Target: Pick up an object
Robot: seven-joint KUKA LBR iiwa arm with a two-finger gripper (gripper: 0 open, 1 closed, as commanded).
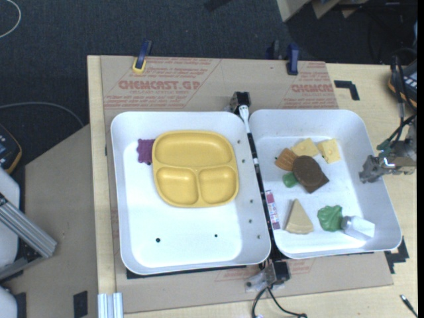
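The right bin (351,128) holds several toy food pieces. A dark brown piece (309,173) lies in the middle, with an orange-brown cookie (286,158) and two yellow cheese-like blocks (306,148) (329,151) beside it. A small green piece (289,179) sits to its left. Nearer the front lie a tan wedge (299,218), a green leafy piece (329,216) and a white object (358,228). My gripper (376,168) is at the right rim of this bin, apart from all the pieces, small and dim.
The left bin (132,197) carries a yellow divided plate (195,167) with a purple piece (144,150) at its left edge. Blue and yellow clamps (140,58) (291,57) hold the cardboard at the back. Cables hang at the far right (401,134).
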